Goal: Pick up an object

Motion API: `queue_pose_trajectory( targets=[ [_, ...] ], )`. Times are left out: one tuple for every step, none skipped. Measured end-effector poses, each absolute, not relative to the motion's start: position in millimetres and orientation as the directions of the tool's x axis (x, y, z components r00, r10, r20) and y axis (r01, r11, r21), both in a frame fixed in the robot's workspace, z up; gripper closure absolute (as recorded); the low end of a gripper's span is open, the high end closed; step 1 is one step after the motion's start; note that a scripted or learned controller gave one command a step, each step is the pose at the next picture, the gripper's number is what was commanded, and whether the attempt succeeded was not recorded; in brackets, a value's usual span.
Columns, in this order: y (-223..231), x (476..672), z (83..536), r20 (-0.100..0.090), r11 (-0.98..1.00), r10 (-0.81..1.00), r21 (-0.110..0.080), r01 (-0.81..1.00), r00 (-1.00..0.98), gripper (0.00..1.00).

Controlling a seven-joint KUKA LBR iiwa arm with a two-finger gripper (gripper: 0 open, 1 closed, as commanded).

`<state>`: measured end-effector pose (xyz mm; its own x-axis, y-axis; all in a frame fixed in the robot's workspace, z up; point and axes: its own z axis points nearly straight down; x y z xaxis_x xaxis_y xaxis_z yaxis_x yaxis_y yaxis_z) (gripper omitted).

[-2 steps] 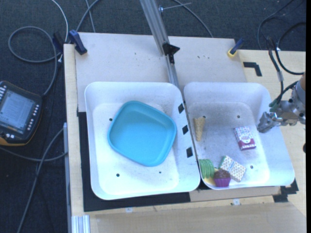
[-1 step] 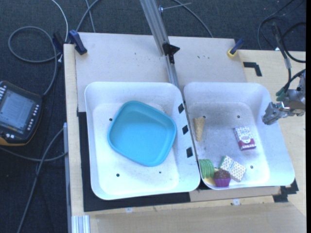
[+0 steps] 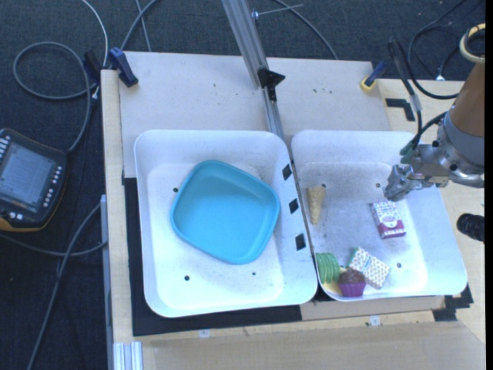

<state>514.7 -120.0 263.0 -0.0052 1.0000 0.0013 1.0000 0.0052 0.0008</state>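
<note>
My gripper (image 3: 398, 185) hangs over the right bin (image 3: 431, 149), near its right side, just above and slightly right of a small red and white carton (image 3: 388, 219). Nothing shows between its fingers. A pale cone-shaped piece (image 3: 316, 202) lies near the bin's left wall. At the bin's front sit a green item (image 3: 328, 266), a purple cup-like item (image 3: 352, 282) and a white patterned packet (image 3: 370, 266), close together.
The left bin (image 3: 154, 206) holds a light blue square plate (image 3: 225, 210). A metal pole (image 3: 245, 33) slants in from the top and ends between the bins. Cables and a handheld pendant (image 3: 27, 177) lie on the dark floor at left.
</note>
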Motion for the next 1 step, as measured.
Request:
queue_pose_trajectory(
  targets=[
    [-68.5, 521.6, 249.4, 0.001, 0.005, 1.000, 0.000, 1.000, -0.005, 1.00]
  ],
)
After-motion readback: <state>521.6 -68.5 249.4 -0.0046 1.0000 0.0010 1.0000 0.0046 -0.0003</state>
